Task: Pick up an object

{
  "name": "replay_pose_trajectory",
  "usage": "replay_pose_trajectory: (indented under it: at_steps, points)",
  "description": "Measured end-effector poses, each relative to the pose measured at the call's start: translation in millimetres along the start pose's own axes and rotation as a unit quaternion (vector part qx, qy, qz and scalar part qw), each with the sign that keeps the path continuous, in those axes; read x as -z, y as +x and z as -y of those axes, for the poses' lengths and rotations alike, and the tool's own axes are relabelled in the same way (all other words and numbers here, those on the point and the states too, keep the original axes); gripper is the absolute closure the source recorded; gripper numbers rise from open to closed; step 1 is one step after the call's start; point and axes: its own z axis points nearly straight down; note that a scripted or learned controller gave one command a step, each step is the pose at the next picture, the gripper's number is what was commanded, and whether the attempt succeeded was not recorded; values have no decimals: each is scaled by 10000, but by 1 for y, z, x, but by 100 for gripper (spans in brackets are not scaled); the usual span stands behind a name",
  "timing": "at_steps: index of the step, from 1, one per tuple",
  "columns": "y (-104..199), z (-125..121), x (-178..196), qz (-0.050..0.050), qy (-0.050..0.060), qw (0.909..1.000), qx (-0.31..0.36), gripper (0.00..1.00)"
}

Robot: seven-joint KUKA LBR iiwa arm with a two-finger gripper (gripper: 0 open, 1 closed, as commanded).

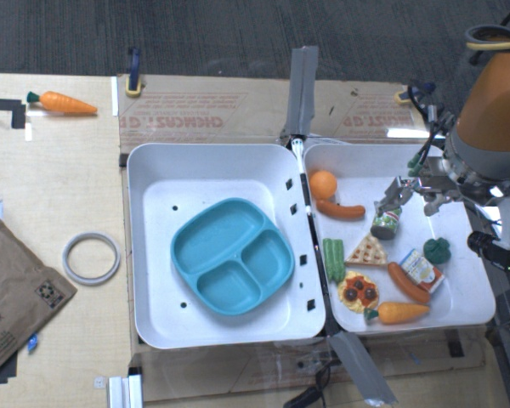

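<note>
Your pincer (397,195) hangs in the right bin (469,313), directly above the small can (386,223), and you cannot tell from this slant whether it is apart, together or clamped on anything, so do not count the can as held. The likeliest failure, as I judge it, is a glancing grasp: the can looks round and stands close among other pieces, so a descent slightly off centre could tip it or roll it toward the pizza wedge (368,252) just below it. A second risk is a double catch, since the sausage (341,210) lies just left of the can and the orange ball (323,184) sits up-left of it. Also in that bin, reading from the can: a green pod (333,259) down-left against the bin's left wall, a round pizza (359,291) below the wedge, a second sausage (407,282) down-right, a carrot (397,313) lowest of all, a white carton (422,269) and a broccoli piece (437,250) to the right. The left bin (153,228), well left of the can, holds a blue divided tray (230,256) with nothing in its compartments. Far left of the can on the worktop (51,194) lie another carrot (61,103), a tape ring (91,257) and a cardboard box (13,300).
</note>
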Motion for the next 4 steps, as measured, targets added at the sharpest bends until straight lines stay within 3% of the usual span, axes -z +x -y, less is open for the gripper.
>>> replay_pose_trajectory:
  at_steps: [1, 2, 3, 4]
  points:
    - [-4, -49, -99, 21, -112, 9976, 678, 0]
    - [-9, -71, -112, 44, -242, 9990, 364, 0]
    - [-13, -84, -112, 33, -241, 9997, -15, 0]
    - [-45, -76, -136, 10, -32, 9996, 296, 0]
